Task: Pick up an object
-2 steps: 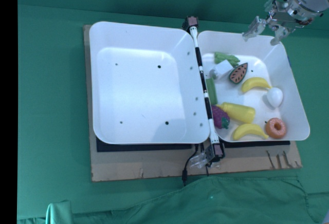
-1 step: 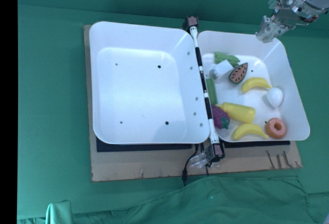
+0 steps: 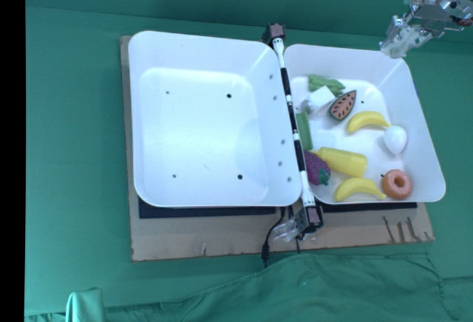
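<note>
Green cloth (image 3: 74,165) is covering the bench and rising as a backdrop behind it, bunching into folds along the near edge, while a brown cardboard sheet (image 3: 222,247) is lying flat under even, soft lighting.

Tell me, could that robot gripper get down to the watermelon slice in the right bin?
Probably yes. The gripper hangs above the right bin's far corner, and the watermelon slice lies uncovered on top. Only a white block and a banana lie close beside it, which might crowd the grasp.
</note>
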Robot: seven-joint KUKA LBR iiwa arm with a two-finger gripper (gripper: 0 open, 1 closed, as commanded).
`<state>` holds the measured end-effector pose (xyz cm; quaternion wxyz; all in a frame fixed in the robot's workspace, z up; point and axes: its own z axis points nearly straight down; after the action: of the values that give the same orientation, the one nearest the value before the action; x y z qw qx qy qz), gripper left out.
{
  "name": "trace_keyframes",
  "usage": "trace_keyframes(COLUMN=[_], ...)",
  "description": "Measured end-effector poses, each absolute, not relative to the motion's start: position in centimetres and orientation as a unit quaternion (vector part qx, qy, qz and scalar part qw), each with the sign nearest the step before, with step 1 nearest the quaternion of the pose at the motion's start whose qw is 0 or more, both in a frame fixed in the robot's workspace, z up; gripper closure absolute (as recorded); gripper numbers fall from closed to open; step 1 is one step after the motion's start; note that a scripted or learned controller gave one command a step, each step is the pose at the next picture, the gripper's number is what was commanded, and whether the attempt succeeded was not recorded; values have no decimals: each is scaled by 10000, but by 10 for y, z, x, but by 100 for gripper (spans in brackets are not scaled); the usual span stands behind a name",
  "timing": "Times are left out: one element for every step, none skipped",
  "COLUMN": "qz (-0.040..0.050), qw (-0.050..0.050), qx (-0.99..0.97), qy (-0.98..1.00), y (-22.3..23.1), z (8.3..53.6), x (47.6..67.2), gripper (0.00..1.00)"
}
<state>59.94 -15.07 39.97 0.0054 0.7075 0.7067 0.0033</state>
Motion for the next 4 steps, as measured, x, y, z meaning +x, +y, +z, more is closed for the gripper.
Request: trace_keyframes(qz=[10,6,-32,-13], qw=[37,35,-18,-4], qx=[7086,7086,7099,7097], qy=[7056,7056,7043,7045], y=[-150,-150,-189,-188], z=[399,398,266,262], x=[601,601,619,548], gripper=[100,0,0,0])
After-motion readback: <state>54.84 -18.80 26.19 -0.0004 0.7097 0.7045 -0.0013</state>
